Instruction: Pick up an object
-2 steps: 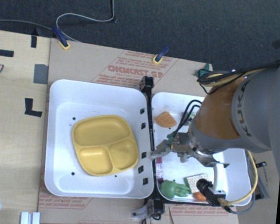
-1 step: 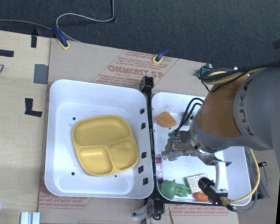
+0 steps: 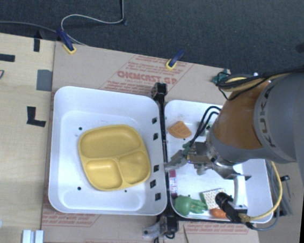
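The grey KUKA arm with the orange band [image 3: 244, 120] enters from the right and hangs over the right shallow white plastic bin [image 3: 259, 202], covering most of that bin's middle. Its end effector [image 3: 188, 159] sits low at the bin's left side, close to the divider between the two bins; whether it is released or clenched cannot be told from this view, and nothing can be seen gripped in it. Candidate objects for the pick lie in the right bin: a small orange wedge-shaped piece [image 3: 180, 130] rests near the upper left corner, just above and apart from the end effector; a green soft-looking lump [image 3: 188, 205] lies against the lower wall, with a small patterned flat packet [image 3: 210, 196] just beside it on the right and a small orange-red item [image 3: 217, 212] next to that, partly hidden by a black cable — identity of these last two not clear. A thin dark-and-pink stick-like item [image 3: 172, 182] lies along the left wall below the end effector. The left shallow white plastic bin [image 3: 62, 152] holds a yellow plastic compartment tray [image 3: 114, 156], lying flat and turned at a slant, well apart from the arm. Both bins rest on a brown cardboard sheet [image 3: 140, 76] on the wooden table [image 3: 9, 146] — two yellow clamps [image 3: 174, 61] grip the sheet's far edge
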Tool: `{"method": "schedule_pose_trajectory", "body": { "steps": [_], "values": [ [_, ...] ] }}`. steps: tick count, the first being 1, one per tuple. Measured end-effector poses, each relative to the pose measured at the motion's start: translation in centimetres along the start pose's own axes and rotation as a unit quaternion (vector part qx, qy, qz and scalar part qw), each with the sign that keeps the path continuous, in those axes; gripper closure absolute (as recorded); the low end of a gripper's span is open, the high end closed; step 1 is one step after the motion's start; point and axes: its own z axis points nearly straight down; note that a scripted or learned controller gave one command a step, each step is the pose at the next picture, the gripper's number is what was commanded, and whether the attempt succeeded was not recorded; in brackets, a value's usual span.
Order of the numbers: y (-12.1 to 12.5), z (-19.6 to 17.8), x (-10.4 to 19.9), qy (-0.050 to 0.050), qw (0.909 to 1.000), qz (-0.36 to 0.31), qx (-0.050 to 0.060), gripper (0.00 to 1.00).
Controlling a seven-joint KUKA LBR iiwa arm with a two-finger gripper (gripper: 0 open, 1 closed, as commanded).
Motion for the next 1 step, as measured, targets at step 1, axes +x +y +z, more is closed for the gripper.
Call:
{"method": "schedule_pose_trajectory", "body": {
  "steps": [1],
  "values": [
    [0.04, -0.93, 0.06, 0.000, 1.0000, -0.001, 0.000, 1.00]
  ]
}}
